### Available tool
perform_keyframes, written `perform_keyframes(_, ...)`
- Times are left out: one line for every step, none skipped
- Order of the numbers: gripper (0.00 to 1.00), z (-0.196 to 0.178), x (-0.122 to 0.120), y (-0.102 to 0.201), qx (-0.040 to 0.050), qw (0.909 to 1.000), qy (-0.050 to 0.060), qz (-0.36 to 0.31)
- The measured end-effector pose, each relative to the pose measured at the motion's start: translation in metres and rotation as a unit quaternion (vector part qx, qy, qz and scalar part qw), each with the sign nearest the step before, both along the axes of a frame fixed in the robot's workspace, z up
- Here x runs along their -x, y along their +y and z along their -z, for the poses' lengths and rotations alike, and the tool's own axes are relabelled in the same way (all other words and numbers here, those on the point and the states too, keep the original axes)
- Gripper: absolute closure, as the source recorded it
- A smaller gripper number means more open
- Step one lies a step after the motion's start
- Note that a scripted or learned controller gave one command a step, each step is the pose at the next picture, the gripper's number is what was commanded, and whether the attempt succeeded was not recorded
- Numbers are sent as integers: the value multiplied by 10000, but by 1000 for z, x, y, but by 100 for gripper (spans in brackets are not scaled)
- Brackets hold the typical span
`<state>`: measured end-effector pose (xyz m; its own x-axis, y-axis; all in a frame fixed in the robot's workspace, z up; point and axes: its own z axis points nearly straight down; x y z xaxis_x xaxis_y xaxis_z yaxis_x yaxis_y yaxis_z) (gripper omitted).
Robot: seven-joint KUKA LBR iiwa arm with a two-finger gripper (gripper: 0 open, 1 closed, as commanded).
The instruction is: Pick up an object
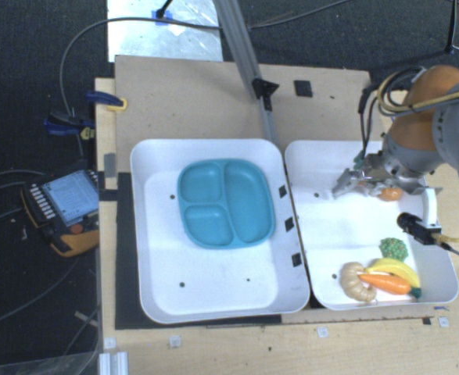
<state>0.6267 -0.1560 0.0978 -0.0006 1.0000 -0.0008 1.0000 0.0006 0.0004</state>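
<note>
Bins: two shallow white ones side by side on the bench, the left bin [159, 287] and the right bin [323, 248]. The left bin holds one blue divided plate [225, 203] with three compartments, lying flat toward the bin's far half. The right bin holds five small objects. Four are clustered in its near right corner: one green broccoli piece [394, 248], one yellow banana [397, 269] just in front of it, one orange carrot [385, 283] lying across the banana's near side, and one tan, lumpy piece [357, 281] touching the carrot's left end. The fifth, a small orange object [390, 194], lies apart from the cluster at the bin's far right, directly beside the gripper.

Gripper [348, 182]: one, two-fingered, low over the far half of the right bin, its grey fingers pointing left toward the bin's centre. The spread of the fingers cannot be judged from this angle, and nothing is visibly caught between them; the small orange object sits behind the fingertips, against the gripper body, and contact cannot be confirmed.

Arm [432, 116]: one, entering from the right, its orange band above the wrist, bent downward over the right bin's far right rim, with cables looped around the upper segment.
</note>
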Motion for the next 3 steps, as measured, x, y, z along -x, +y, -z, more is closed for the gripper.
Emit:
perform_keyframes(0,13,-1,0,2,10000,-7,-1)
perform_keyframes(100,-1,-3,0,6,10000,-45,0)
perform_keyframes(100,-44,-4,2,0,10000,-20,-21)
